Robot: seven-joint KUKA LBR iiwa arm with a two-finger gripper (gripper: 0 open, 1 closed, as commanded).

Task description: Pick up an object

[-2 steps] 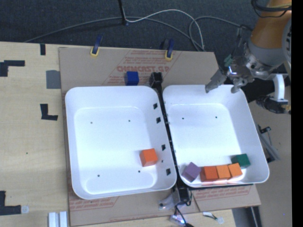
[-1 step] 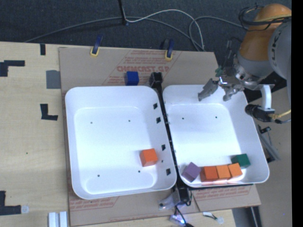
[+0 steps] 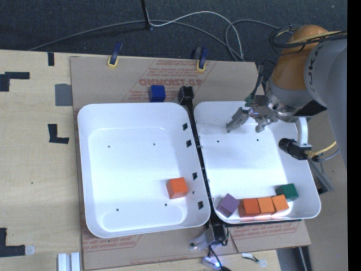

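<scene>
My gripper point(image 3: 249, 122) hangs over the upper part of the right bin point(image 3: 242, 157), open, with nothing between its fingers point(image 3: 236, 121). Along that bin's front edge lie a purple block point(image 3: 228, 205), two orange blocks point(image 3: 249, 207) point(image 3: 265, 205), a lighter orange block point(image 3: 280, 203) and a green block point(image 3: 288, 192). They are well below the gripper in the view. A single orange cube point(image 3: 177, 187) rests in the left bin point(image 3: 135, 168) near its lower right.
A blue cube point(image 3: 157, 92) sits on the cardboard behind the left bin. Black clips point(image 3: 186, 95) run along the divider between the bins. Cables cross the dark floor at the top. A black hose fitting point(image 3: 293, 147) sticks out from the arm at the right.
</scene>
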